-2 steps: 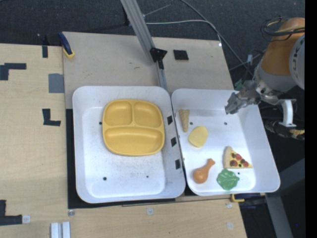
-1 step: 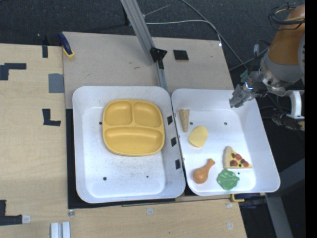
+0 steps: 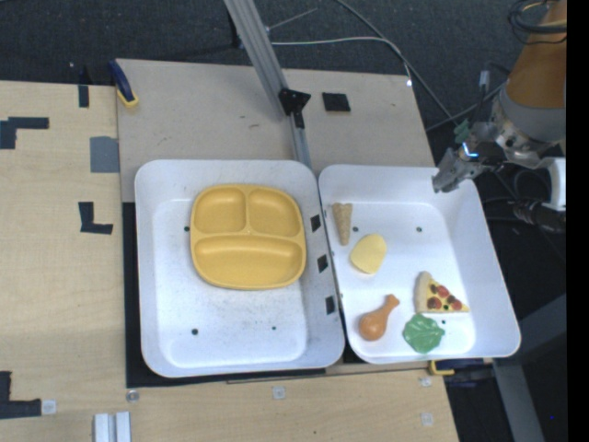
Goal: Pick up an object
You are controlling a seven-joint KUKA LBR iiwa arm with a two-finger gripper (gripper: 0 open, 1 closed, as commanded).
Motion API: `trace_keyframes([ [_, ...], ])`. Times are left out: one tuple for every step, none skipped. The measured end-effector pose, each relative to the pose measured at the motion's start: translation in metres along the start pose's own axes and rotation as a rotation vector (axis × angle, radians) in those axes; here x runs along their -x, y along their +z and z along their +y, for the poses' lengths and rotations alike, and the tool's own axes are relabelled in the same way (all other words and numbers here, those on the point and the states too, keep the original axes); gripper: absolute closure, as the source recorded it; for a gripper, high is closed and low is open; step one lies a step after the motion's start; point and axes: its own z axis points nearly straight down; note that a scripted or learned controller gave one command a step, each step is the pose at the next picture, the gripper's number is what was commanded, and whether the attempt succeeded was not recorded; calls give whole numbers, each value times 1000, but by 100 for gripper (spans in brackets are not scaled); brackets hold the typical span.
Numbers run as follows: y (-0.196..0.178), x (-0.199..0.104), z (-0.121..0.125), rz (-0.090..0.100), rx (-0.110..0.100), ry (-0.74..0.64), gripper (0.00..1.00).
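I have the gripper [image 3: 448, 179] hanging over the upper right rim of the right bin [image 3: 488, 247], and I can't tell from this slant whether the jaws are spread or closed; I see nothing caught in them. The grey arm [image 3: 534, 90] with its orange band comes in from the right behind them.

Working outward, the toy food sits in that right bin, all of it well below and left of the jaws. Nearest is the cone [image 3: 342, 221], narrow and tapered, lying close to the left wall. Just below it is the yellow piece [image 3: 368, 253], rounded and smooth, probably slick plastic, so I'd close across its short width. Further down I count one drumstick [image 3: 377, 318], one pizza slice [image 3: 438, 296] and one green leafy piece [image 3: 423, 333]. That makes five toys, one of each. They all look light, stiff and hollow, so nothing should crush, but they could skid on the white floor. The drumstick's thin shank looks like the best hold. The pizza lies flat and looks hard to get under.

Over in the left bin [image 3: 156, 274], one yellow divided plate [image 3: 248, 236] lies flat, wide and awkward. Two bins on the surface [image 3: 55, 247].
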Motion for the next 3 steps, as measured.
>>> trace_keyframes([
  [4,-62,-12,2,-3,-4,100],
  [1,-120,-29,2,-4,-5,100],
  [1,-164,-50,2,-5,-3,100],
])
